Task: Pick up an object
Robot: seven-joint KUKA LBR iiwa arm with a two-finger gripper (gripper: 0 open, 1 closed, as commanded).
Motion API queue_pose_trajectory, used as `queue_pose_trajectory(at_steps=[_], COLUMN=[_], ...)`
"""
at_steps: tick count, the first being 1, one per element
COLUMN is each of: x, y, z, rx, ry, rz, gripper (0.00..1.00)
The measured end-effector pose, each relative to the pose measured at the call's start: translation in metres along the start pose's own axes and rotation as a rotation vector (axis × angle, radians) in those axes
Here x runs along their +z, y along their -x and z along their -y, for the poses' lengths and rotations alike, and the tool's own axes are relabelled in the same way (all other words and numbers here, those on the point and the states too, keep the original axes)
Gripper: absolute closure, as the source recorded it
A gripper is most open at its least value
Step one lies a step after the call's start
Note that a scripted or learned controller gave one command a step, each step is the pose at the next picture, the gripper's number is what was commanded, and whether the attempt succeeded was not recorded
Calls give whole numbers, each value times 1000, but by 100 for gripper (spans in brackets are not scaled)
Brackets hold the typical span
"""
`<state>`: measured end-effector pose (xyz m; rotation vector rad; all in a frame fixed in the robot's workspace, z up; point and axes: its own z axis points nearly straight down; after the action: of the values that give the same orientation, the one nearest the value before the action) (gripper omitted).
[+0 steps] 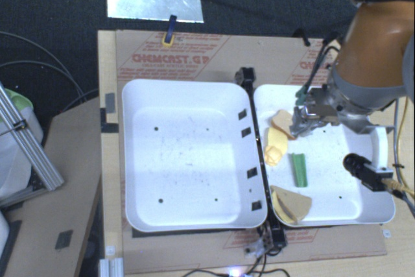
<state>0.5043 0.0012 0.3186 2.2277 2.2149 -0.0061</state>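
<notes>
Two bins sit side by side on the surface (194, 52). The right bin (337, 204) holds a block (299, 169) at centre, a bag (276, 146) left of it, and a wedge (292, 205) at the near-left corner. The end effector (300, 128) hangs over the bag's far end.

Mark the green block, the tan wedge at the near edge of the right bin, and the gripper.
green block (299, 169): camera view, middle of its top face.
tan wedge (296, 205): camera view, centre of its flat tan face.
gripper (299, 128): camera view, at its fingertips, beside the pale yellow pieces.
</notes>
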Motion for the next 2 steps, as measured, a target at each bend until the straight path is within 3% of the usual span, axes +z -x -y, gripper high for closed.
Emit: queue_pose_trajectory(at_steps=[1,2], x=[75,125], y=[-65,-2], z=[19,18], rx=[-15,-1], ry=[-4,0], rz=[-5,-1], gripper=[100,100])
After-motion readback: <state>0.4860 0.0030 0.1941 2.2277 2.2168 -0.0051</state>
